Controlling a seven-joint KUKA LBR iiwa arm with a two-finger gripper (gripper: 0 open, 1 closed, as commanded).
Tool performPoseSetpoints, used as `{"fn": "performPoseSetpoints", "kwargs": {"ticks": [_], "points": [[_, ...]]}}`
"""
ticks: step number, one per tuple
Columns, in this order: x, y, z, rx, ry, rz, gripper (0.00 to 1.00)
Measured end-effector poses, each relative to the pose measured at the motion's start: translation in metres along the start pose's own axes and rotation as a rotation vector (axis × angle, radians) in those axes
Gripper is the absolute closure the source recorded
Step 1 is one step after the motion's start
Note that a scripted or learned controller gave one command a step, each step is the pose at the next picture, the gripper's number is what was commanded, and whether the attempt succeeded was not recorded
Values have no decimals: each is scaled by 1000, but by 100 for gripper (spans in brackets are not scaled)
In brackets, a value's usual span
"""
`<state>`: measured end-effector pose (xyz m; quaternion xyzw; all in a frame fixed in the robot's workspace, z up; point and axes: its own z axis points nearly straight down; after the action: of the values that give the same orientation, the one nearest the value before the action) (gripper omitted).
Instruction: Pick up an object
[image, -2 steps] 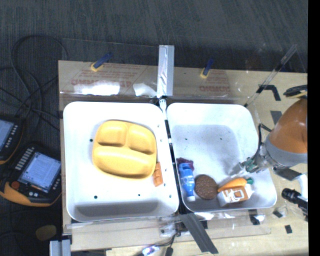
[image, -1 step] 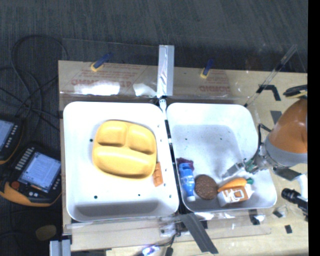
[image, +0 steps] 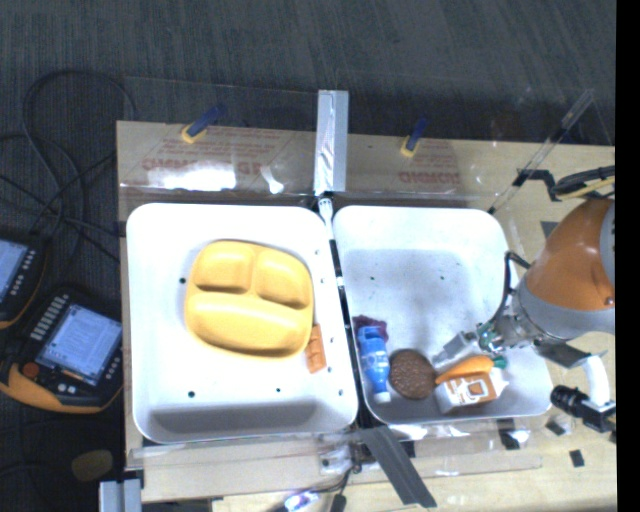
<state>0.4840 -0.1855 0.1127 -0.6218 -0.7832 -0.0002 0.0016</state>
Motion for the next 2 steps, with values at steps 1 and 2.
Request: {"fn": "performPoseSetpoints", "kwargs": {"ticks": [1,2], "points": [[-7,-2,-61,0,-3,22,0],[-37,-9,-128,-1,-4,-10,0]]}}
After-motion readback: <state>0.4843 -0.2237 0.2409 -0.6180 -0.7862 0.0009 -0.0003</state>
